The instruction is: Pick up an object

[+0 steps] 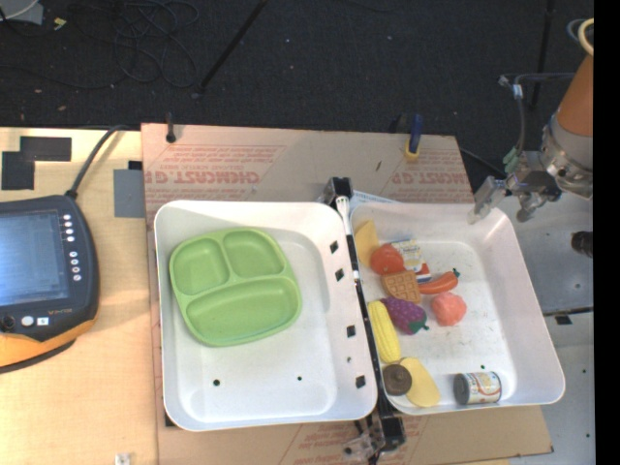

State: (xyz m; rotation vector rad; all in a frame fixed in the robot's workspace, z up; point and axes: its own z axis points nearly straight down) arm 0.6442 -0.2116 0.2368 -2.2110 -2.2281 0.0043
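Toy food lies in the right bin [528, 303], while the left bin [242, 395] carries a green divided plate [235, 286]. In the right bin, a banana [364, 239] sits at about 10 o'clock of the bin, touching a red tomato [386, 259]. Just beside them at 3 o'clock are a small white packet [411, 253] and a waffle [401, 285], and a red chili [439, 282] lies next to the waffle. A pink round fruit [448, 308] is near the middle of the bin. Purple grapes [407, 313] touch a yellow corn cob [385, 332] at the bin's 8 o'clock. At 6 o'clock a yellow lemon-like piece [415, 380] rests, and a small can [479, 387] lies on its side at 5 o'clock.

The gripper [507, 194] hangs over the bin's far right corner, at about 1 o'clock, apart from all the toys. Its two fingers stand spread, with nothing between them. A tablet-like controller [44, 264] sits at 9 o'clock on the bench.
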